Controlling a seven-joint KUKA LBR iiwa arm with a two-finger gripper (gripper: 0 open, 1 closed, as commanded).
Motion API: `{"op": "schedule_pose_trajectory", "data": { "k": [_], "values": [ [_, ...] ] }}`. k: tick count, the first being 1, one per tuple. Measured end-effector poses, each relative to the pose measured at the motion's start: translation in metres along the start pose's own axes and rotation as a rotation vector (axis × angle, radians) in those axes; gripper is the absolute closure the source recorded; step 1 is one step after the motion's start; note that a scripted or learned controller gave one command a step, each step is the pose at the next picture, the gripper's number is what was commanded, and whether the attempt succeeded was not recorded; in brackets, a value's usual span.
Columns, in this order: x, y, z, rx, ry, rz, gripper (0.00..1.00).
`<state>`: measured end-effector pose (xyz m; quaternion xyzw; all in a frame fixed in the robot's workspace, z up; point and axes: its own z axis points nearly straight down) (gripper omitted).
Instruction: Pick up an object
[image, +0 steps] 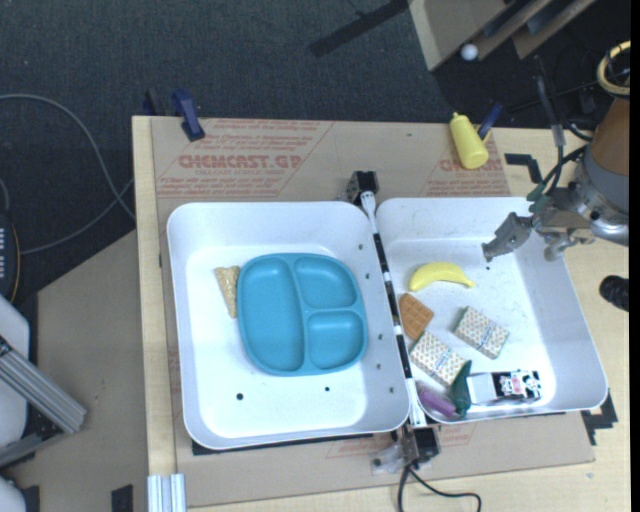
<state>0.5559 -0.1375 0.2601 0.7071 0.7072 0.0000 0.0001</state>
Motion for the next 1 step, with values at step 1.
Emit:
{"op": "schedule_pose_trajectory", "data": {
  "k": [1],
  "values": [
    [0.0357, 0.011, 0.0971, 0.002, 0.001, 0.0, 0.0]
  ]
}}
